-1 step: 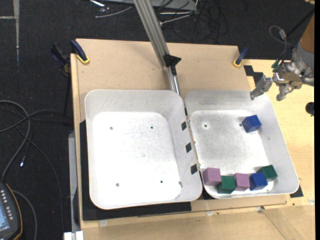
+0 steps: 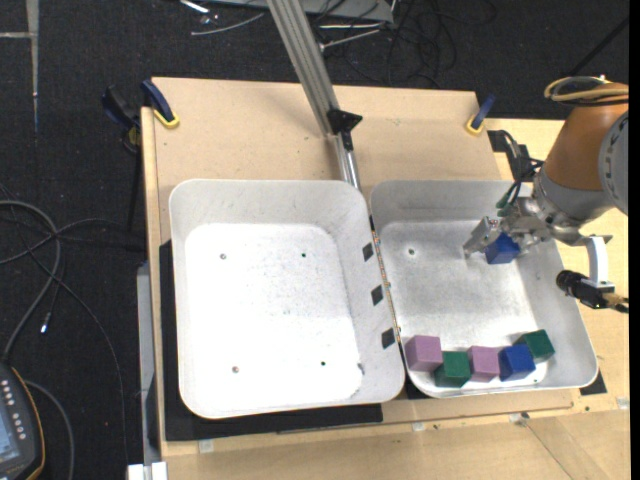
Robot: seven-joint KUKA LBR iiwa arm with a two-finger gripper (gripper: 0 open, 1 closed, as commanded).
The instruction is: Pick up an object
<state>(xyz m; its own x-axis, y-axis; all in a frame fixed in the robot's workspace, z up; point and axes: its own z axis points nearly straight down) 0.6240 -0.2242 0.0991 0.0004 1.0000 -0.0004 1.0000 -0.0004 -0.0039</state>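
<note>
Pretty clearly a robotics lab or test cell, not anybody's home. You've got a plain plywood desk [image 2: 440,108] with clamps at the corners, a yellow and blue one [image 2: 160,106] on the far left and another [image 2: 480,114] on the far right. Two shallow white bins, the left bin [image 2: 268,193] and the right bin [image 2: 455,193], sit side by side on it. An aluminium rail [image 2: 300,48] slants across the top, black cables [image 2: 45,258] trail all over the dark carpet [image 2: 70,48], and a grey industrial arm [image 2: 590,158] with an orange band reaches in from the right. Lower left corner shows part of a handheld control pendant [image 2: 18,428].
</note>
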